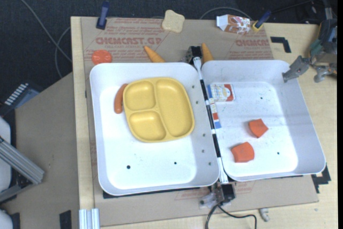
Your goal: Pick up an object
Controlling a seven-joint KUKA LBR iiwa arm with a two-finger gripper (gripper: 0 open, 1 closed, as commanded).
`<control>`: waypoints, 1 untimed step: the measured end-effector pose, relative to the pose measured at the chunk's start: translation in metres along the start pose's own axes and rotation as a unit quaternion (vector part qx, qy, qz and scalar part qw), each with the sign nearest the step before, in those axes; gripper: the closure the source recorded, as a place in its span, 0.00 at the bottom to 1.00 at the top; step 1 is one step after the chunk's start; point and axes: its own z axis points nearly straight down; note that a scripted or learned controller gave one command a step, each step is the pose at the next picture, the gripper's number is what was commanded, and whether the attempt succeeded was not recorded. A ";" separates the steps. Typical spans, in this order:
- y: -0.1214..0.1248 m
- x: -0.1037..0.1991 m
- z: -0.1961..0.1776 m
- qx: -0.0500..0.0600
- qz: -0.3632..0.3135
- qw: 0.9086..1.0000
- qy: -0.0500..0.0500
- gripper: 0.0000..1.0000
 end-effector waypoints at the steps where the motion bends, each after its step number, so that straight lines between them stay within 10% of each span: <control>1: 0.047 0.038 0.131 0.002 -0.001 1.000 0.001 0.00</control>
